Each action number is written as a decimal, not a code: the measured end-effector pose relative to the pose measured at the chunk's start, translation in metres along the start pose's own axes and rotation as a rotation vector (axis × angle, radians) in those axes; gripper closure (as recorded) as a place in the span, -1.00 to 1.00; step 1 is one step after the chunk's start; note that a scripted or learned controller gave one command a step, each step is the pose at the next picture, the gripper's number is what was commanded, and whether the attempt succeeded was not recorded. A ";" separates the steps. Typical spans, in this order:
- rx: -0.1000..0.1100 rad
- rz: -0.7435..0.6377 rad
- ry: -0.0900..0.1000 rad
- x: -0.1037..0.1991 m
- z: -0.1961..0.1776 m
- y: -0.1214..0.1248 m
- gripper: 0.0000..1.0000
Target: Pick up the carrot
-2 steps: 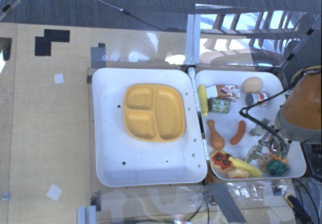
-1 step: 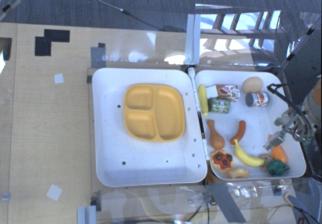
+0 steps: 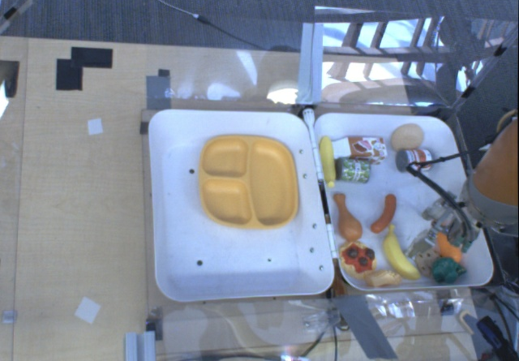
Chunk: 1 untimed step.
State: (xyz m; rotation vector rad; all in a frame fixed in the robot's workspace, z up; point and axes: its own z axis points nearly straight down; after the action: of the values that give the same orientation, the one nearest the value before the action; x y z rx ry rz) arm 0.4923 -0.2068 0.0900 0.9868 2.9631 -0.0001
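Gripper (image 3: 442,225) low in the right bin (image 3: 454,136), near its right edge, just beside the carrot (image 3: 448,247); open or closed, cannot tell. Carrot lies in the bin's front right corner, orange body touching its green top (image 3: 447,269), banana (image 3: 399,255) near on the left. Step in hand looks like the approach. Next move likely calls for settling squarely over the carrot before closing.

Orange carrot (image 3: 448,247), yellow plate (image 3: 247,180)

Plate (image 3: 247,181) in left bin (image 3: 174,213), food in right bin (image 3: 381,128), carrot (image 3: 448,247) at its right edge, gripper (image 3: 442,225) just above it
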 end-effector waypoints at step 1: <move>0.000 0.020 0.001 0.000 0.000 0.000 -1.00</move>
State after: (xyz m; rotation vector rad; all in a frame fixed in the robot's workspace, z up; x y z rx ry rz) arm 0.4919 -0.2066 0.0896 1.0162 2.9546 0.0002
